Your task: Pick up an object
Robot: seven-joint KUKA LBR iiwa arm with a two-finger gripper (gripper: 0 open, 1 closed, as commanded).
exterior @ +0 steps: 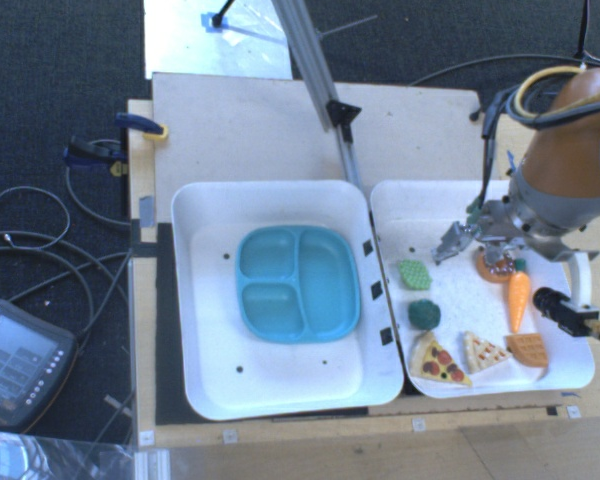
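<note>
Seemingly low, gripper [458, 239] over right bin [395, 200]

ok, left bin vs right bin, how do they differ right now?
The left bin bears one item, a blue divided plate; the right bin bears several small toy foods, among them a carrot and a pizza slice. The gripper is over the right bin, not the left. Both are shallow, white and sit side by side.
</note>
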